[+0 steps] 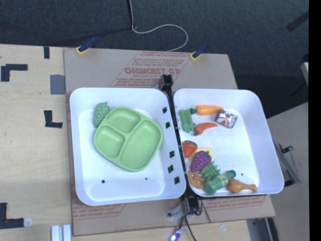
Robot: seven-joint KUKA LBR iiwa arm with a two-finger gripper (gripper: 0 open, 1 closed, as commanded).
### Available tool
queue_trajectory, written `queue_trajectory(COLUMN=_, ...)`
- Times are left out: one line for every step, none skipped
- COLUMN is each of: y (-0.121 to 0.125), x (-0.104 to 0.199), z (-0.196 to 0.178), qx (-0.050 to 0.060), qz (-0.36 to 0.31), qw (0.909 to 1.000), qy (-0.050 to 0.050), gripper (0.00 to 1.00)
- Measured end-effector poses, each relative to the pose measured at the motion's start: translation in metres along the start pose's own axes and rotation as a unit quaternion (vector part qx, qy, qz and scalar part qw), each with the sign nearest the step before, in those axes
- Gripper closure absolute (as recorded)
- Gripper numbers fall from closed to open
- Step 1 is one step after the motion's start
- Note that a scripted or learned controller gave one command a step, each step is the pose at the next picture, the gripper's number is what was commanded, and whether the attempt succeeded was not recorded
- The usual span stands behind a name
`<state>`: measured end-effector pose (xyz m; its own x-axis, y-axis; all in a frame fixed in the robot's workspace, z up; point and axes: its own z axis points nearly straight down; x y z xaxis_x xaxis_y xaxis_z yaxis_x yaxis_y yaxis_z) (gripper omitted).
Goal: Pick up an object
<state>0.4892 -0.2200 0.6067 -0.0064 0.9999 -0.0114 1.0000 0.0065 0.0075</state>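
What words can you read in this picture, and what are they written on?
"CHEMCAST GP": red print on the cardboard sheet under the two bins, seen upside down and blurry, so this is my best reading.
Smaller red lines above and below that print: too blurred to read.
Small can in the right bin: a red and white label, too small to read.

Single fixed cam, mounted above the desk [30, 134], looking down at a slant. Far enough back to frame both white bins whole: left bin [80, 149] and right bin [261, 134], side by side mid-frame. Far side of the scene sits at the top (dark floor [225, 14] beyond the desk edge), near side at the bottom. Cardboard sheet [150, 69] under the bins is mostly in frame.
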Motion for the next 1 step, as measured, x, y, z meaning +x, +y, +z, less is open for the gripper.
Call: queue_trajectory(y=-0.0086, x=0.0001, z=0.2330, qx=0.012, qz=0.004, qw=0.9999, qy=0.009, gripper=1.00)
